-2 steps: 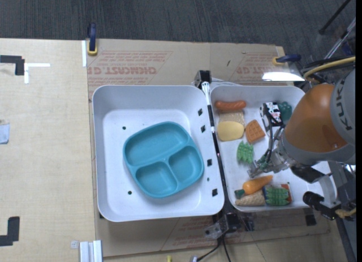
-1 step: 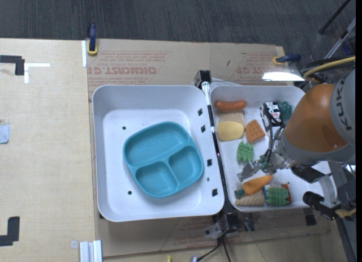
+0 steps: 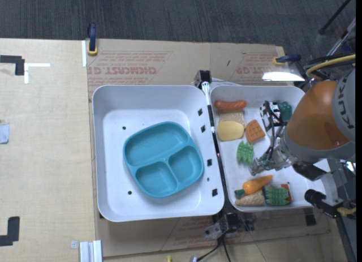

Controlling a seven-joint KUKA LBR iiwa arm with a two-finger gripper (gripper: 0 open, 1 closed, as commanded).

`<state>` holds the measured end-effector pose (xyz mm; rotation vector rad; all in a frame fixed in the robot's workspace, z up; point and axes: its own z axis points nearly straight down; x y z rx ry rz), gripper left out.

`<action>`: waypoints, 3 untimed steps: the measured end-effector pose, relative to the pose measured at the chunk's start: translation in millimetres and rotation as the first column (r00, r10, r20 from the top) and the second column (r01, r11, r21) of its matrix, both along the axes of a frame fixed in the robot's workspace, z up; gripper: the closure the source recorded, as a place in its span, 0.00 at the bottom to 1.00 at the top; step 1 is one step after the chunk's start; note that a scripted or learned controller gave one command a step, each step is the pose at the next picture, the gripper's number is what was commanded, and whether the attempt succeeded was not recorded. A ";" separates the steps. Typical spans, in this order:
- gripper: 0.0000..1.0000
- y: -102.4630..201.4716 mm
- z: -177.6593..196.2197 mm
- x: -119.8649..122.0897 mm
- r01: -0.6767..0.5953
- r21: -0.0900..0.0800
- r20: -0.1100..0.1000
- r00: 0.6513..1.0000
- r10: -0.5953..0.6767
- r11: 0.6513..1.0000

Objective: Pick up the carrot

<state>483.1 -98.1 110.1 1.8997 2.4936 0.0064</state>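
Bins first: two shallow white ones sit side by side on the tabletop [image 3: 45, 170]. The left bin [image 3: 107, 142] holds a single blue divided plate [image 3: 163, 159] with three compartments. The right bin [image 3: 283, 88] holds the play food, one of each kind as far as I can count. A sausage [image 3: 230, 106] lies near the far wall, a pale yellow piece [image 3: 230, 131] just below it, and an orange waffle-like square [image 3: 254, 131] beside that. A green leafy piece [image 3: 245, 152] sits near the middle, one teal item [image 3: 284, 110] shows by the arm, and a tan cone-shaped piece [image 3: 250, 200] and a green-and-red piece [image 3: 277, 195] rest along the near wall.

One carrot [image 3: 258, 184] lies in the near part of the right bin, just above the cone and touching or nearly touching it. The claw [image 3: 261, 164] hangs just above the carrot's far side, its fingers looking narrowly parted, with nothing between them. The arm [image 3: 317, 122] with its orange band comes in over the bin's right side.
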 end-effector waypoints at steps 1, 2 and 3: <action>0.00 0.0 0.0 0.0 -0.001 0.000 0.000 1.000 0.001 1.000; 0.00 -0.2 -18.5 -5.2 -0.308 0.002 -0.009 0.951 0.308 0.952; 1.00 -1.0 -9.3 -3.0 -0.301 -0.001 -0.004 0.954 0.301 0.954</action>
